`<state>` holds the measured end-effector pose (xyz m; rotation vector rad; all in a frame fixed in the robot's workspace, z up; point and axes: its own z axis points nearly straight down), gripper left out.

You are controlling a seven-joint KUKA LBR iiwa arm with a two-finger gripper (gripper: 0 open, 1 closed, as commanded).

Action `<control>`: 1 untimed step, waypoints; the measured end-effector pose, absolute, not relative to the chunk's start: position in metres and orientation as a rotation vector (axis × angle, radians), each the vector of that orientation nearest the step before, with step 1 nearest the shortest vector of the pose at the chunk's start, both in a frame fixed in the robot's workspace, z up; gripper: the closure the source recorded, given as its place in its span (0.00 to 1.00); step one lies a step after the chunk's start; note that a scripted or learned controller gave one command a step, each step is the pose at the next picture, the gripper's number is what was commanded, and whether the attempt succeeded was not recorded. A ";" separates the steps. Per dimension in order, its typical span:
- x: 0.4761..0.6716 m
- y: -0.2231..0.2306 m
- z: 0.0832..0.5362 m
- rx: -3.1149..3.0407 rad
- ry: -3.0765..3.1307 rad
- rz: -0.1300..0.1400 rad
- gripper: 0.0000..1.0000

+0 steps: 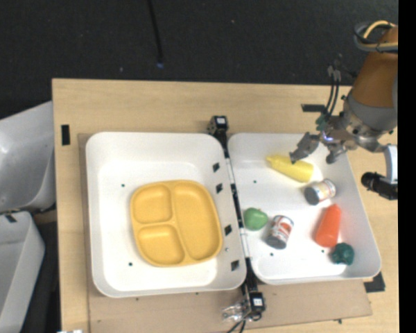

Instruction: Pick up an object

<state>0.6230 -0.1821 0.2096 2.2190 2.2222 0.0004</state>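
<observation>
The left bin point(104, 207) holds a yellow divided tray point(175, 222) lying flat near its middle. Across the hinge, the right bin point(263, 151) carries the loose things: a green lump point(255, 218) hard against the left wall, just beside it a small red-and-white can point(280, 230) tipped on its side, and farther back a yellow banana-shaped piece point(291, 168) lying slantwise. To the right of the banana piece sits a small grey-capped jar point(320, 191) on its side, below it an orange carrot-shaped piece point(328, 226), and at the near right corner a dark green ball point(343, 254). The gripper point(317, 148) hangs over the far right part of this bin, fingers spread apart with nothing between them, just above and behind the banana piece.
</observation>
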 end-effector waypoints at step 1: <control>0.617 -0.186 0.166 2.223 2.220 -0.005 0.00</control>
